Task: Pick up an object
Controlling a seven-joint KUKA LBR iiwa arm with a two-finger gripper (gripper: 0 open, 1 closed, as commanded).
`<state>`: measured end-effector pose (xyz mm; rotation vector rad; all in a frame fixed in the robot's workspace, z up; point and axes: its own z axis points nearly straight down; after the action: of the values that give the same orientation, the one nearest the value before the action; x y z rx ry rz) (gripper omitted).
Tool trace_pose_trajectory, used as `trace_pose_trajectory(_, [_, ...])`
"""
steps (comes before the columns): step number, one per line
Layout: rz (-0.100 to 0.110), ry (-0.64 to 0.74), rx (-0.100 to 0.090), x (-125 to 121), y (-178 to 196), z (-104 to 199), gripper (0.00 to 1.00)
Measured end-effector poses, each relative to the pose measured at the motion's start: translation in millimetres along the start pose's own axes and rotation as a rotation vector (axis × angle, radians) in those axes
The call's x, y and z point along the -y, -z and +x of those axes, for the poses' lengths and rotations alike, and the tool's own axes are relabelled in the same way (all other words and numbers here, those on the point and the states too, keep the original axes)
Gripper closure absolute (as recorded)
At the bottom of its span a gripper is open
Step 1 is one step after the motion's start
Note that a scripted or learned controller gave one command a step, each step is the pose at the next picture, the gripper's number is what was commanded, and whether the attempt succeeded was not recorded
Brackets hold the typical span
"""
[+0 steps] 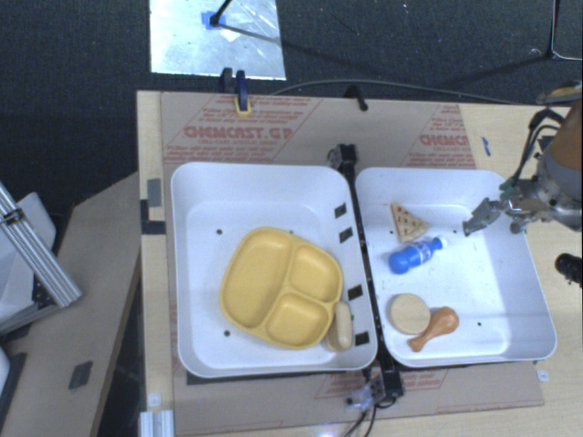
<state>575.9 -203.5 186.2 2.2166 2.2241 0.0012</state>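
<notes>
Two white bins sit side by side, the left bin (196,244) touching the right bin (510,280). Under them lies a brown board (273,130) with red letters. A small clamp (240,94) grips its far edge. Beyond it, a shiny metal plate (182,25) lies on the dark floor (410,25). A silver bar (36,253) stands at the left.

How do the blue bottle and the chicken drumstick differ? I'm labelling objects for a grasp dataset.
The blue bottle is blue with a white cap; the chicken drumstick is orange-brown. The bottle lies nearer the gripper, the drumstick nearer the bin's front wall. Both lie flat, slanted alike, in the right bin.
</notes>
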Motion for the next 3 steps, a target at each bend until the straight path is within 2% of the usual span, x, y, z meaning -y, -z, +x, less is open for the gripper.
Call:
trace_pose_trajectory(1, [0.005, -0.002, -0.002, 7, -60, 0, 0.00])
trace_pose_trajectory(2, [0.003, -0.002, -0.002, 7, -104, 0, 0.00])
trace_pose_trajectory(3, [-0.003, -0.001, 0.001, 5, -91, -1, 1.00])
